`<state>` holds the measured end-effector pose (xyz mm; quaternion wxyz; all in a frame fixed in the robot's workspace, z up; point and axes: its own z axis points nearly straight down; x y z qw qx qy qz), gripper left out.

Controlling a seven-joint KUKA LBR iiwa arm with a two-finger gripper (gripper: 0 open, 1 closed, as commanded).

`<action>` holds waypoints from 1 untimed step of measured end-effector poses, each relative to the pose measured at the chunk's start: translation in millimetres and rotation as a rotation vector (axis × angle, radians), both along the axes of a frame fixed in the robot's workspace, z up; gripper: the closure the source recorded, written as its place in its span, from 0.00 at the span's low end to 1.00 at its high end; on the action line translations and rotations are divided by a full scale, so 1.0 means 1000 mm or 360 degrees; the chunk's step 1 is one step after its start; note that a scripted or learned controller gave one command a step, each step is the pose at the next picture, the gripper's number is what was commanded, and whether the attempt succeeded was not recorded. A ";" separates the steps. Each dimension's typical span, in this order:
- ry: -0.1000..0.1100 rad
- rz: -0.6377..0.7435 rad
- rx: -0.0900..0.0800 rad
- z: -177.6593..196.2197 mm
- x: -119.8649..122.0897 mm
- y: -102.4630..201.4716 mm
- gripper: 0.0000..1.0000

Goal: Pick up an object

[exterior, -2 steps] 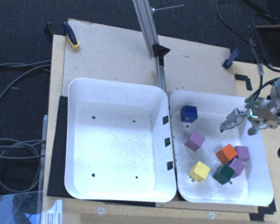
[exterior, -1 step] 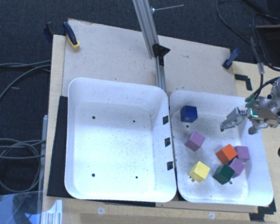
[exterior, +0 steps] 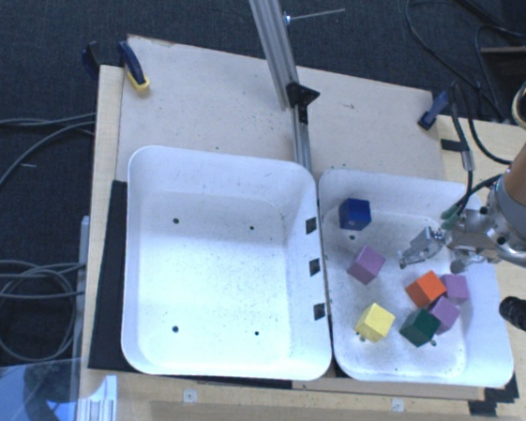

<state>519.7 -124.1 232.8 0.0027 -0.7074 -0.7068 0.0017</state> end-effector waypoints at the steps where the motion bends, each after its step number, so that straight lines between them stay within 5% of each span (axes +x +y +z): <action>1: 0.0004 0.0001 0.0002 -0.062 -0.005 0.003 0.00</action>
